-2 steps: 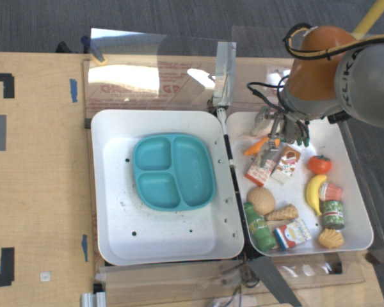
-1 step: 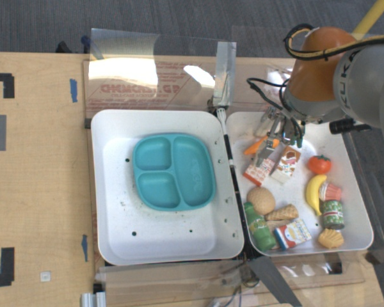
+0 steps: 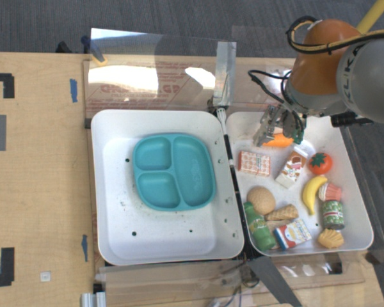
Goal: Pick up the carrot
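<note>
The carrot point(image 3: 280, 142) is a small orange piece lying near the back of the right bin point(image 3: 361, 190), close to its left wall. My gripper point(image 3: 280, 132) hangs right over it, reaching in from the right under the arm's orange band, and its lower end covers the carrot's top edge. From this slanted view I cannot see whether the carrot rests on the bin floor or is gripped.
The right bin also holds a pink wafer box point(image 3: 254, 164), a milk carton point(image 3: 292, 169), a tomato point(image 3: 320, 163), a banana point(image 3: 312, 192), a bread roll point(image 3: 262, 199) and several other toy foods. The left bin point(image 3: 109, 190) holds a teal divided plate point(image 3: 175, 171).
</note>
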Robot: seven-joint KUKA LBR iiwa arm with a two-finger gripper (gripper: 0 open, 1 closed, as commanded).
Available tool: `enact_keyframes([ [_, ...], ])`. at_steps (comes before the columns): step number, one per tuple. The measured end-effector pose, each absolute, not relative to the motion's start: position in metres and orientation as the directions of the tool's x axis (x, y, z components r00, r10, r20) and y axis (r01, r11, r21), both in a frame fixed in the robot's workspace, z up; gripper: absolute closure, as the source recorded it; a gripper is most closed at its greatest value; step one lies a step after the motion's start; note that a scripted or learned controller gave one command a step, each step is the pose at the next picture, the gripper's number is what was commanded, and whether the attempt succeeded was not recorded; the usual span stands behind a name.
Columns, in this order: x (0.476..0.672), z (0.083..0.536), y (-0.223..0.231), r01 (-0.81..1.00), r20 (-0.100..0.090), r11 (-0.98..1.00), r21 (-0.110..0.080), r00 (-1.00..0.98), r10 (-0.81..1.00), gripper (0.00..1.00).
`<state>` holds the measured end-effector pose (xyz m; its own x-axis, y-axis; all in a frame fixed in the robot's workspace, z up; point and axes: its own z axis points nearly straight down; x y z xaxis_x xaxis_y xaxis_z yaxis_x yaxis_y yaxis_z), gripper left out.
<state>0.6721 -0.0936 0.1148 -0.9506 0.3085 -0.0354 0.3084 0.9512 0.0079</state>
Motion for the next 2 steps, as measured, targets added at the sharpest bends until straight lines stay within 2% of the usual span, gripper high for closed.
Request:
enact_keyframes([
  [1, 0.6601, 0.2850, -0.0847, 0.245, -0.021, 0.970, 0.003, -0.969, 0.245, 1.00],
  [2, 0.6581, 0.2774, -0.0843, 0.244, -0.008, 0.970, 0.001, -0.970, 0.244, 0.00],
])
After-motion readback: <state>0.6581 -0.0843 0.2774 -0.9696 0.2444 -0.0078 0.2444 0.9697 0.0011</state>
